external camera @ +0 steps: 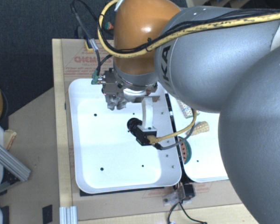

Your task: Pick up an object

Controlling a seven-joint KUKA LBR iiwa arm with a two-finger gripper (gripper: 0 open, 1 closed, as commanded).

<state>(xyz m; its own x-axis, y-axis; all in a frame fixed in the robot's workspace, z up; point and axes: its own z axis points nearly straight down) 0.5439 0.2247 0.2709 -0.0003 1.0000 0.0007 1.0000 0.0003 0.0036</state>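
Observation:
My gripper (114, 101) hangs over the far part of the left white bin (112, 171), just above its floor, under the orange band of the wrist. Nothing shows between or beneath it. In the right bin (205, 171), close to the wall it shares with the left bin, lie a tan waffle-textured piece (201, 127), a green round thing (186, 152) and a pale patterned thing (186, 109). The arm hides most of that bin.
The large grey arm covers the right side of the view and most of the right bin. A cardboard sheet (60, 125) lies under both bins. Metal rails (9, 164) stand off the bench at the left.

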